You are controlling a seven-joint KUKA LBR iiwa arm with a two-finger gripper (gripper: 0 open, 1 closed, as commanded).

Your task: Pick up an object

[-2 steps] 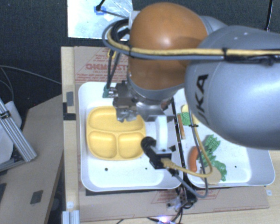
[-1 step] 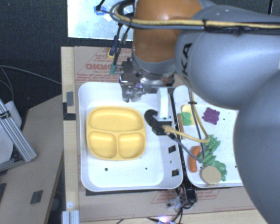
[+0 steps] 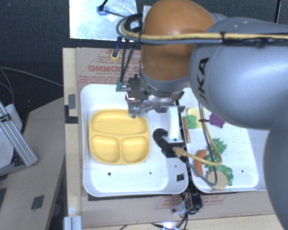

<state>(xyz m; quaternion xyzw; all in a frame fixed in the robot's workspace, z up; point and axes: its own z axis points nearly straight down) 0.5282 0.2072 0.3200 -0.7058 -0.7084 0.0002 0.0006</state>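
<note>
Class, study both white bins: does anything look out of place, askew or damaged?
Nothing looks damaged or spilled. The yellow divided tray sits slightly askew in the left bin. Small toys, including a green one, lie jumbled in the right bin. The gripper sits at the tray's upper edge.

two white bins (image 3: 134, 188) sit side by side on brown cardboard (image 3: 103, 71); a foil sheet (image 3: 93, 13) lies at twelve o'clock, aluminium framing (image 3: 9, 138) at nine.

The table (image 3: 72, 143) carried a sheet of brown printed cardboard (image 3: 98, 68). On the cardboard two shallow white bins sat side by side, touching: the left bin (image 3: 129, 183) and the right bin (image 3: 245, 176).
</note>
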